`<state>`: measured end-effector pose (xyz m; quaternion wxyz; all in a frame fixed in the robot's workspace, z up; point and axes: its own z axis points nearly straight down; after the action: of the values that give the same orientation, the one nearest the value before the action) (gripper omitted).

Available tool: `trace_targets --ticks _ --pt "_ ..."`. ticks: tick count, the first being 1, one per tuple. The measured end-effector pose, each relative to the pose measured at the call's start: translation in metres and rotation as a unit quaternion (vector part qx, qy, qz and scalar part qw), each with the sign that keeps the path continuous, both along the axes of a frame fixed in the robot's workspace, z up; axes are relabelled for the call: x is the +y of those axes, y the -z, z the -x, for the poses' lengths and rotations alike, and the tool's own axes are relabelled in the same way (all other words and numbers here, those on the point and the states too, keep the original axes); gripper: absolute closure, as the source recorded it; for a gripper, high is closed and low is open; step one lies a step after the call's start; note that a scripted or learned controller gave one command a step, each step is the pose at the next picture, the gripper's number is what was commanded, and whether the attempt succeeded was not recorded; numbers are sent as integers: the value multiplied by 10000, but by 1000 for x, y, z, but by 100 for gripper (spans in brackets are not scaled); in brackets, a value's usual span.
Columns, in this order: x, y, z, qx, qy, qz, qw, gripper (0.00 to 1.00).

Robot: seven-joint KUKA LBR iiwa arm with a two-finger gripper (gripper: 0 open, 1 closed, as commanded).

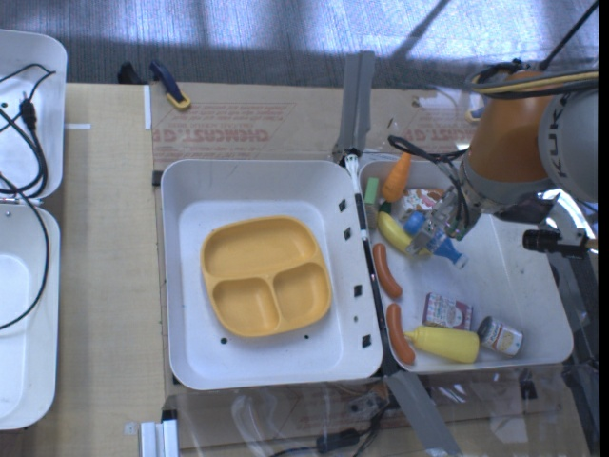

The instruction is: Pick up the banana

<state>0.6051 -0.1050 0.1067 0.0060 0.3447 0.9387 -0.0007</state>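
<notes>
The left bin [181, 255] holds a yellow divided tray [266, 276], well apart from the work; in the right bin [533, 293] the banana [392, 230] lies near the left wall, just above a hot dog [385, 270] and touching a cluster of small items [419, 219]. The hand [445, 227] sits low over that cluster, just right of the banana; its opening cannot be told. Risk: the hand closes on a neighbouring item, or pushes the banana against the wall; cause: crowding.
</notes>
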Motion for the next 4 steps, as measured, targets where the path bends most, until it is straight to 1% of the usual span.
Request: trace_targets --ticks 1,2,3,4 --pt "42 -85 57 51 -1398 -19 9902 100" --pt "42 -85 57 50 -1397 -19 9902 0" --pt "15 -1 3 9 -850 -15 9964 0" --pt "14 -8 4 22 -829 -20 9966 100"
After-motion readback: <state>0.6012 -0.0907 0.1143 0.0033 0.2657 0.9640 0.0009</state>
